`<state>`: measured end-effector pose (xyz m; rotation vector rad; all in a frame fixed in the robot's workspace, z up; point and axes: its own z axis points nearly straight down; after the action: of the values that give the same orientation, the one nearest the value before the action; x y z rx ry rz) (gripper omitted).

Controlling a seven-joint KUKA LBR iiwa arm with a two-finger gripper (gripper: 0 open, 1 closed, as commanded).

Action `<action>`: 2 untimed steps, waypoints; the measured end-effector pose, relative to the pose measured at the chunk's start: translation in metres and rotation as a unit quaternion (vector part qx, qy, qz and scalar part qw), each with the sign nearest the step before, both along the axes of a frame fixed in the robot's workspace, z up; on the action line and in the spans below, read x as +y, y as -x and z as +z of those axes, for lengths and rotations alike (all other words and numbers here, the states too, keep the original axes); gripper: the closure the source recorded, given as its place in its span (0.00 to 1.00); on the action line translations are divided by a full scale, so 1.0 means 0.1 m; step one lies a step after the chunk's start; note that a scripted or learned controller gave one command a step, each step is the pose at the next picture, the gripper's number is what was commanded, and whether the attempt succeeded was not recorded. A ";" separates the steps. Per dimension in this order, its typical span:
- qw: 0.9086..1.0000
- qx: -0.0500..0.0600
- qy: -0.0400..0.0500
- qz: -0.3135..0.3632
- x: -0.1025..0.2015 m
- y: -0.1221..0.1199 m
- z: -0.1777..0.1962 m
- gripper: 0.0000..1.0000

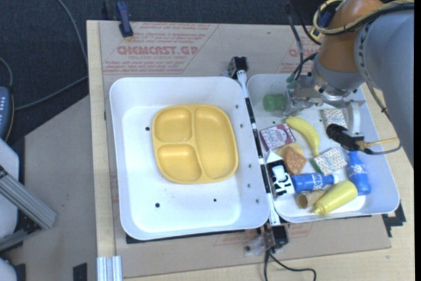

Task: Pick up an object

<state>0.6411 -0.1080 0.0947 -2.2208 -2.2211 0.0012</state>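
Gripper (304,97) hangs over far end of view-right bin (388,197); open or closed, can't tell.

Nearest pickable things:
- 1 green block (273,102), just beside gripper on the side twd the other bin
- 1 banana (306,133), just nearer the camera

Crowded round them, same bin:
- 1 maroon packet (277,137), touching banana
- 1 brown biscuit (294,159)
- 1 blk-and-white box (279,178), against the dividing wall
- 1 blue tube (316,181)
- 1 blue bottle (357,171)
- 1 yellow squeeze bottle (337,197), just beside tube
- 2 pale patterned packets (331,160), one part-hidden by the wrist

View-left bin (125,161): 1 yellow 3-compartment plate (195,143), mid-bin.

Bench (99,62) carries both bins.
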 end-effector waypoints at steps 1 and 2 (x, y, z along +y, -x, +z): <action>1.000 0.000 0.000 0.000 0.00 0.00 0.00 0.00; 1.000 0.017 -0.002 0.000 -0.05 -0.18 -0.15 0.00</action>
<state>0.6590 -0.1130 0.0794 -2.2008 -2.2015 0.0349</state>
